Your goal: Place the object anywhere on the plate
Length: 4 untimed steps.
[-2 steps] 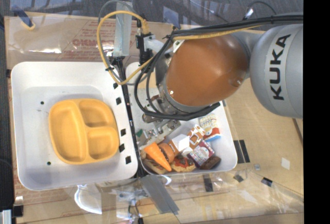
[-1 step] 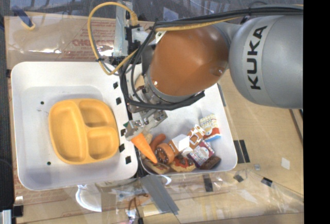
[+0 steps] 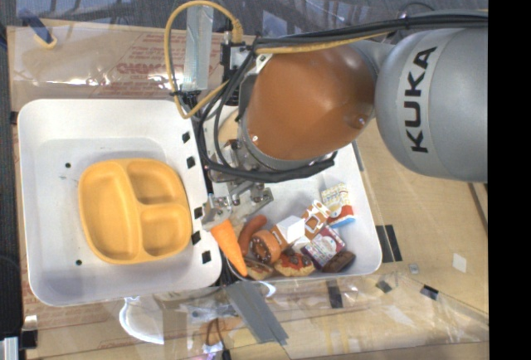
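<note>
Gripper (image 3: 238, 199) low over the right bin (image 3: 369, 221), fingers' state impossible to tell. Just below: orange toy carrot (image 3: 228, 245), unheld, long axis slanting, tip toward bottom right, beside a sausage (image 3: 251, 227). Yellow three-compartment plate (image 3: 133, 209) in the left bin (image 3: 37, 184).

The plate (image 3: 133, 209) at left-centre is a mustard yellow, sitting in a plain white bin (image 3: 37, 184). Lower middle there's a bright orange carrot (image 3: 228, 245), next to reddish-brown toy food (image 3: 274, 255) and red-and-white packets (image 3: 332, 209). The arm (image 3: 415, 101) is grey with black KUKA lettering and a shiny orange-brown band. The tabletop (image 3: 83, 60) looks tan under clear plastic.
</note>
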{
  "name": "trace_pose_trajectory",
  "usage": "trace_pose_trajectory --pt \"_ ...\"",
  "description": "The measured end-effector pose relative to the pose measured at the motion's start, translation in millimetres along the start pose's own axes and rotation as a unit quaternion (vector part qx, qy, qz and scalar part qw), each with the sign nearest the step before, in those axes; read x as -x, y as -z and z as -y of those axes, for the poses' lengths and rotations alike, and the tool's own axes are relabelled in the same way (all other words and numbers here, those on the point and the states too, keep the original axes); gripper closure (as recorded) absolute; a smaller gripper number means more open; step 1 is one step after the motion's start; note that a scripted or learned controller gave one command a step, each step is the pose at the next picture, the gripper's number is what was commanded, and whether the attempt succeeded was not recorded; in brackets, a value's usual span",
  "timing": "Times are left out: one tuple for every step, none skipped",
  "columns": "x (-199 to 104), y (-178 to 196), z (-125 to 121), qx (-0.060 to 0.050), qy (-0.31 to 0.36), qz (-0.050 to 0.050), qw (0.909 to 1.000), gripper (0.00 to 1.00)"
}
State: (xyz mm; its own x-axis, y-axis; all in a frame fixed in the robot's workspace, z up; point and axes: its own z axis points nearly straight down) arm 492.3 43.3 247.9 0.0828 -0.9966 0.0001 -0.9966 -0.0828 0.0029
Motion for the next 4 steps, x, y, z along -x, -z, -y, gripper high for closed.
trace_pose_trajectory --pt "-20.3 -59.3 97.8 0.002 -0.055 0.001 0.9985 1.00" --pt "47.2 -44.5 106.5 -0.001 -0.058 0.001 0.9983 1.00" --pt "78.3 49.1 26.6 -0.005 -0.157 0.002 0.9876 1.00" --pt "78.1 47.2 26.1 -0.003 -0.157 0.001 0.9876 0.00"
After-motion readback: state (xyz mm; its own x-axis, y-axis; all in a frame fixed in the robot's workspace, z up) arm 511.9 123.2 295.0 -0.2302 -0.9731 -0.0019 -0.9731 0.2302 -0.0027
